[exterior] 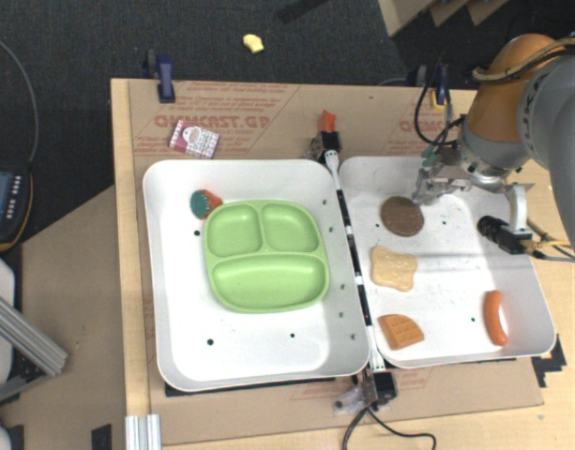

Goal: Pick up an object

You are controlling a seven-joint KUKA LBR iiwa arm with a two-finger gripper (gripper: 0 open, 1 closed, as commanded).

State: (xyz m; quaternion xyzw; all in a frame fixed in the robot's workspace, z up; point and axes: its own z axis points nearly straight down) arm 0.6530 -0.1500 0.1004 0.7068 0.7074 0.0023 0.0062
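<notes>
A black clip sits at the near edge of the bench, at the seam where the two white bins meet. Just beyond it, in the near left corner of the right bin, lies an orange-brown toast slice.

Far to the left, a small pink-and-white packet lies on the bench beyond the left bin, outside its rim. The left bin holds a green divided plate lying flat near its middle. The plate has two smaller compartments on the far side and one long compartment on the near side. A small round red-and-green piece rests on the bin floor just beside the plate's far left corner.

In the right bin, a pale bread-shaped slice lies beside the left wall, a little beyond the toast slice and apart from it. Beyond that, in the far left part of the bin, lies a flat brown disc. The gripper is down at the disc's far right edge, very close to it; whether they touch is unclear. I cannot tell whether the gripper is apart or together, and nothing is seen clamped in it. The grey arm with its orange band reaches in from the right above it. An orange-red sausage lies near the bin's near right corner, well apart from the other pieces.
</notes>
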